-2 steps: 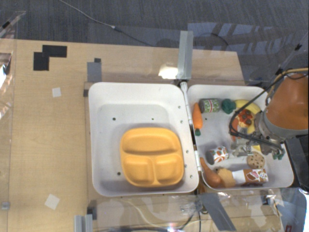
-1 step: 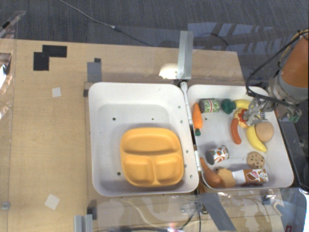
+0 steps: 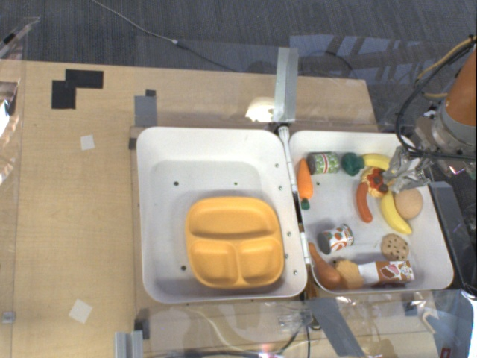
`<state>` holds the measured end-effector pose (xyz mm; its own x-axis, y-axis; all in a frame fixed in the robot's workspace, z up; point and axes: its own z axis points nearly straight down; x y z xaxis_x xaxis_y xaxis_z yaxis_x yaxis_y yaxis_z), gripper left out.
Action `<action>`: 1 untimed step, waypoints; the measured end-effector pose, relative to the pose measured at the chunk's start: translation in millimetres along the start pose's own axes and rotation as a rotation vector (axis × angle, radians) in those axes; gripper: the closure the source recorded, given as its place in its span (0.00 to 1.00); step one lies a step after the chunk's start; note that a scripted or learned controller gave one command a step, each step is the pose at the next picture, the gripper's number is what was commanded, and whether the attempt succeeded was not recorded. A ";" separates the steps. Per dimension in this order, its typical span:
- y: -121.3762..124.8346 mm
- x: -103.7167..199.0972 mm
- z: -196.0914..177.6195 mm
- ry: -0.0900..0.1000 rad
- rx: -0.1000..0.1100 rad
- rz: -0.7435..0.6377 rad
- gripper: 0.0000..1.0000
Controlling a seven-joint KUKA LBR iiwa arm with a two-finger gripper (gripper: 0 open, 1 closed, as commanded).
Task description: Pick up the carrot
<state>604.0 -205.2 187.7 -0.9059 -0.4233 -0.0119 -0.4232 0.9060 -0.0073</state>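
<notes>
While the bench (image 3: 67, 222) spreads pale and wooden beneath everything, the right bin (image 3: 436, 274) serves as the landmark for the rest. Just left of it, touching along a shared edge, sits the left bin (image 3: 160, 200), and inside that lies a yellow tray (image 3: 235, 242) with three compartments, toward the near side. Above the right bin's far right corner hangs the arm (image 3: 458, 114), grey with its orange band, and its gripper (image 3: 402, 171) is down among the items near the right bin's right wall; whether it is wide or narrow I cannot tell, since the tip is lost in clutter. Within the right bin, a banana (image 3: 393, 213) lies by the right wall, beside a beige egg (image 3: 408, 203). Along the near wall lie a brown-and-white packet (image 3: 387, 272), a brown potato (image 3: 326, 271) and a tan lump (image 3: 348, 272) between them. The carrot (image 3: 304, 179), orange with a green tip, lies lengthwise against the right bin's left wall, toward the far end, well apart from the gripper. A sausage (image 3: 364, 202) lies mid-bin. A green can (image 3: 323, 162) and a dark green vegetable (image 3: 350, 162) sit by the far wall. A small cup (image 3: 337, 238) stands near the middle, and a cookie (image 3: 394, 246) rests near the right wall.
</notes>
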 end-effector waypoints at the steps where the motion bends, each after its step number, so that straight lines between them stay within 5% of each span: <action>1: 69.2 65.4 72.1 0.006 -0.007 -0.289 1.00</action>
<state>516.5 -170.2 114.3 -0.7475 -0.6642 -0.0044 -0.6642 0.7476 -0.0023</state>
